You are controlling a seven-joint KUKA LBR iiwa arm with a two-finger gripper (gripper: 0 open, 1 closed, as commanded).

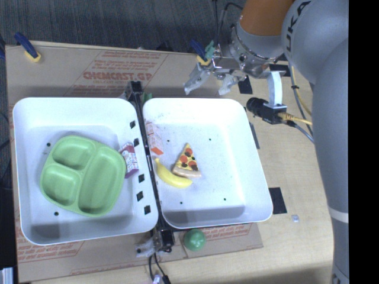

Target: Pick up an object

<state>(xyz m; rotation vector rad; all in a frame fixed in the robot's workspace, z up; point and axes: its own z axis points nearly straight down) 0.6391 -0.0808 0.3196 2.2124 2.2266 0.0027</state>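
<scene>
1. From my screen the tool [210, 81] hangs over the bench [284, 229] just behind the back rim of the right bin [249, 158]; its two pale fingers [194, 83] stand apart with nothing between them, so I count it as empty.

2. The likeliest things to pick lie together in the left half of that right bin — a toy banana [172, 177] and a toy pizza slice [188, 161], the slice touching or nearly touching the banana's upper side.

3. I judge both to be light, stiff plastic with a smooth skin, so slippery rather than fragile; the banana is rounded and may roll or squirt out of a poor pinch, so I would close across its thick middle, fingers crosswise to its length.

4. The pizza slice lies flat and low; I expect it to be harder to get under, and its edges are the only hold.

5. A small red-and-white packet [153, 139] lies by the wall between the bins, just behind the banana's end; that wall leaves little room for a finger on that side.

6. In the left bin [23, 158] sits a green divided plate [83, 174] with a dark wrapper [129, 158] at its right edge — well apart from my targets.

7. A green ball [193, 239] rests on the bench in front of the right bin; a blue clamp [28, 47] sits at the far left corner.
</scene>
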